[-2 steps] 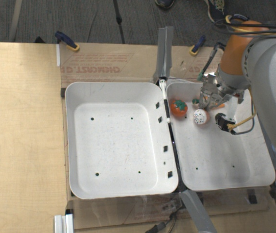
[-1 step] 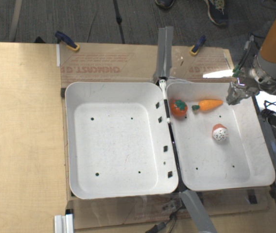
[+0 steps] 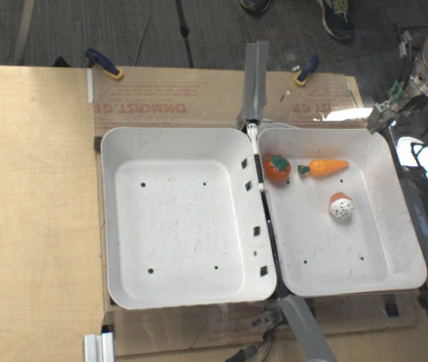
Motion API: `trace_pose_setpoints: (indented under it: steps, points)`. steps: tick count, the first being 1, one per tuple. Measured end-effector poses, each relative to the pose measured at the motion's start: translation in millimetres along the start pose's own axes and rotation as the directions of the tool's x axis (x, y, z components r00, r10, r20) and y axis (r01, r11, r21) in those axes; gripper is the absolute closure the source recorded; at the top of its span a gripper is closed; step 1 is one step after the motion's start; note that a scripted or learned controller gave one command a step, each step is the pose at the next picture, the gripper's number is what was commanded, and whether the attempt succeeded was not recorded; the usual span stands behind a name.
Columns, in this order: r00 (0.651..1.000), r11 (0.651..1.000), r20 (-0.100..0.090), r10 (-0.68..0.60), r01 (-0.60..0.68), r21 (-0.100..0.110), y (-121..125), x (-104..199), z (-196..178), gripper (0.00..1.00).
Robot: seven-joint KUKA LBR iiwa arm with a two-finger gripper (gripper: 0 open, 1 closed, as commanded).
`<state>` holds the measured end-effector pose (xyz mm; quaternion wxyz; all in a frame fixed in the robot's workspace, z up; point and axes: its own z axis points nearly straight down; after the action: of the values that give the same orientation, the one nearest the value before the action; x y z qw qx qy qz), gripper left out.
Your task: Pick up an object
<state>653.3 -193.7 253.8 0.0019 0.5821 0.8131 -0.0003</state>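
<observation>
Pick not yet made, by the look of it: all three candidate objects lie loose in the right bin (image 3: pixel 395 202). Toy tomato (image 3: pixel 277 168) sits close to the bin's left wall, at the far end. Toy carrot (image 3: pixel 325 167) lies just beside it, green end toward the tomato, a small gap between them. White speckled egg-like ball with a reddish top (image 3: pixel 340 207) rests apart, nearer mid-bin. Gripper (image 3: pixel 389 113) hangs over the bin's far right corner, well apart from every object; it is too small and blurred to tell how it is set, and nothing is visibly in its hold. Whole job remains: travel over, descend, close, lift. Left bin (image 3: pixel 123 202) adjoins along the centre divider. Two blue-and-yellow clamps (image 3: pixel 102 62) pin the cardboard behind. Tomato's nearness to the wall may crowd a grasp; the ball looks the freest target.
</observation>
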Motion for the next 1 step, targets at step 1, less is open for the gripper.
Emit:
trace_pose_setpoints:
  steps: [1]
  points:
    - [0.999, 0.999, -0.001, 0.047, -0.047, 0.0, 8.0, 4.7, 0.1, 1.0]
